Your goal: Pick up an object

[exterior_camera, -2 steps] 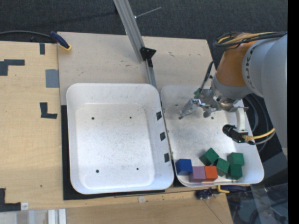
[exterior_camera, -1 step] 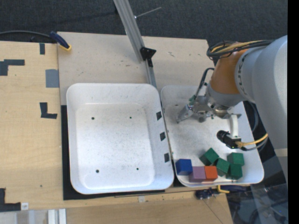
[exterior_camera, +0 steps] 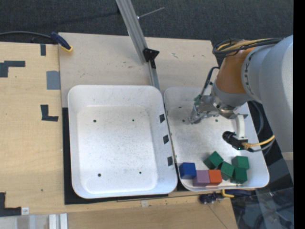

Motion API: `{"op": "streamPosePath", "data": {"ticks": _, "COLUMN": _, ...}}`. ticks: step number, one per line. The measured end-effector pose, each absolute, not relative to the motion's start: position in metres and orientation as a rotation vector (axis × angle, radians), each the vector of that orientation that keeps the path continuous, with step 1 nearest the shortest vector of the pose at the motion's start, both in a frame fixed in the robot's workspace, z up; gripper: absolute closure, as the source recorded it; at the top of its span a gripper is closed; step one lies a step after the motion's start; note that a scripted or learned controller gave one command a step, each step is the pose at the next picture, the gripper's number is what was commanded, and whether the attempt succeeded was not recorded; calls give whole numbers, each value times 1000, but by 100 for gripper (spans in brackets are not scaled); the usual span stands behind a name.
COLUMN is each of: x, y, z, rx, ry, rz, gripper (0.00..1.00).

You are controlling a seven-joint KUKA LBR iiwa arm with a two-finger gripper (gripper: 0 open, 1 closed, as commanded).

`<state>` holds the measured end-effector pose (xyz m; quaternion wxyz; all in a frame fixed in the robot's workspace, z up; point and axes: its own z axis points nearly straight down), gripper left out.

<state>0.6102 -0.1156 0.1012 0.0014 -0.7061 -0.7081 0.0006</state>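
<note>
In the right bin's upper half the hand hangs, nothing in it; blocks huddle at its near edge, so descending here would likely grab nothing.

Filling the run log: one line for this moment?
gripper: over right bin, nothing held | blocks: clustered at near edge | left bin

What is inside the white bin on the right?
The right bin holds blocks bunched at its near edge: a blue block, a purple block, an orange block and green blocks. The arm covers part of the bin's floor.
</note>
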Motion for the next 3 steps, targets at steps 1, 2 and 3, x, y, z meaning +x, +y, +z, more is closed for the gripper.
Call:
{"op": "streamPosePath", "data": {"ticks": 1, "x": 602, "y": -113, "z": 151, "rx": -2221, "ry": -2225, "rz": -3, "gripper": 100}}
{"op": "streamPosePath", "data": {"ticks": 2, "x": 604, "y": -119, "z": 195, "rx": -2223, "ry": -2225, "rz": -3, "gripper": 100}}
{"op": "streamPosePath", "data": {"ticks": 3, "x": 605, "y": -119, "z": 223, "rx": -2221, "ry": -2224, "rz": -2, "gripper": 100}}
